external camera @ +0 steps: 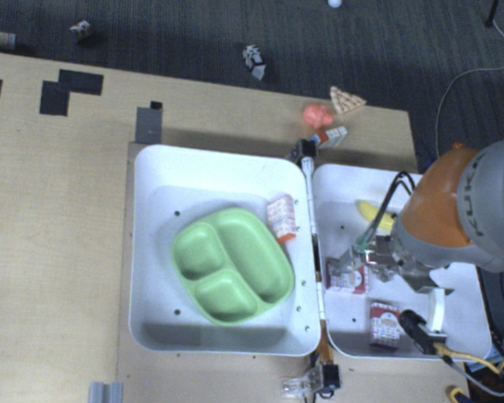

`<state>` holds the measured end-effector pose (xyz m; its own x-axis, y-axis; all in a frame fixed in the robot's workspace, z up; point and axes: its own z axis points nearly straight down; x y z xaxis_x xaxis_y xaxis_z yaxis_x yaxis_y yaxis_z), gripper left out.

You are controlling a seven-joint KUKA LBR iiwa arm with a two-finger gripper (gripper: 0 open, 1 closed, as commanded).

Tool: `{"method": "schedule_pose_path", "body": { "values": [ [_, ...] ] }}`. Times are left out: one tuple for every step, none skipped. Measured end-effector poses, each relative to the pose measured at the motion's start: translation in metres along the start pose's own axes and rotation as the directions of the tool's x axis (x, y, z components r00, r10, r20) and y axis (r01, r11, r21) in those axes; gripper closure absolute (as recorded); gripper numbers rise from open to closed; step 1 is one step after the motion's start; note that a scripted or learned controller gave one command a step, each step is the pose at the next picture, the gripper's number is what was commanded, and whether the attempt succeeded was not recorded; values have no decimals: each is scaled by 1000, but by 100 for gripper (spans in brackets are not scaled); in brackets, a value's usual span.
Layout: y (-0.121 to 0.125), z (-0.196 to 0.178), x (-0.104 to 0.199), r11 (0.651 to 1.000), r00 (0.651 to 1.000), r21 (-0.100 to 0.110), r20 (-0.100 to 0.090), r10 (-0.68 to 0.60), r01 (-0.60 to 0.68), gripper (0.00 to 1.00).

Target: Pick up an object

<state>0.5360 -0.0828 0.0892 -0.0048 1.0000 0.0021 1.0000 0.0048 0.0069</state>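
Note:
My gripper (pixel 350 264) reaches low into the right bin (pixel 350 183), near its left wall. Right under it lies a small pale packet with red marks (pixel 350 284), partly hidden by the gripper; whether it is gripped cannot be seen. A red and white carton (pixel 385 325) lies near the bin's front edge, just to the right of the gripper. Behind the gripper, a yellow object (pixel 370 212) peeks out past the arm. A white piece (pixel 438 307) lies at the right, below the wrist.
The left bin (pixel 144 231) holds a green divided plate (pixel 231 265) and a white and orange tube (pixel 282 218) by its right wall. Outside the bins, a pink object (pixel 317 116) and other small items lie on the bench at the back.

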Motion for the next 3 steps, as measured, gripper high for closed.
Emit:
{"method": "schedule_pose_path", "body": {
  "values": [
    [4, -14, -1, 1000, 1000, -18, 6, -1, 1, 100],
    [43, -31, -122, 1000, 1000, 3, 4, 2, -2, 100],
    [44, -30, -121, 1000, 1000, 3, 3, 0, 0, 0]
  ]
}}
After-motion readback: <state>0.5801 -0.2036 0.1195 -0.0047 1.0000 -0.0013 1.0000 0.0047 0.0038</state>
